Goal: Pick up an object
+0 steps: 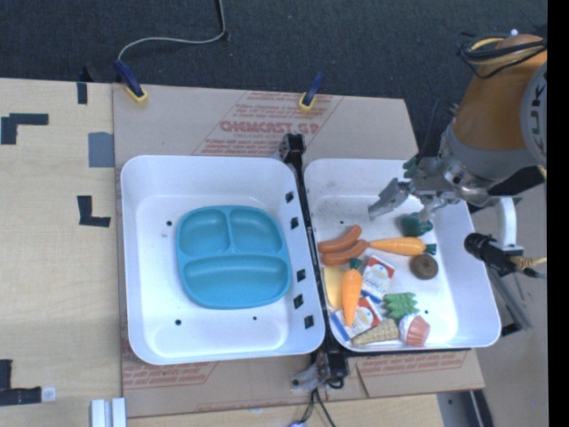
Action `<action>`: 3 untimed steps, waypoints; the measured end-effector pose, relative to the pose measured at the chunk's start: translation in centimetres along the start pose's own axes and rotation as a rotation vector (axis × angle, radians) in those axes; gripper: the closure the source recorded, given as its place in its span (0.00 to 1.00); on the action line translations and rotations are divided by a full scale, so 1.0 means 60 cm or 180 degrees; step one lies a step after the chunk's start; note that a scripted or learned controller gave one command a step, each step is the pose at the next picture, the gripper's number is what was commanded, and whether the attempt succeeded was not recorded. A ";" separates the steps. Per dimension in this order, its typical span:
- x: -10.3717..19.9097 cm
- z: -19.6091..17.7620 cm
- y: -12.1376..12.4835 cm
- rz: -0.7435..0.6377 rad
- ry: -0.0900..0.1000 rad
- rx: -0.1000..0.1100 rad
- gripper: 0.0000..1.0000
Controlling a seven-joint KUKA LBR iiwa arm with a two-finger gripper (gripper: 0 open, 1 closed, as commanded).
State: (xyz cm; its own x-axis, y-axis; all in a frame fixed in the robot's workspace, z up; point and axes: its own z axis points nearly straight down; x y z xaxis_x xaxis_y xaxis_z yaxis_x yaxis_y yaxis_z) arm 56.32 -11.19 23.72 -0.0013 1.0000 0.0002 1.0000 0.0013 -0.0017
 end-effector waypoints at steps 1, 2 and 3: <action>0.023 0.238 -0.058 0.0002 -0.0006 -0.0032 0.00; 0.031 0.252 0.066 -0.0001 -0.0003 -0.0022 0.00; 0.030 0.236 0.065 0.0000 -0.0007 -0.0017 1.00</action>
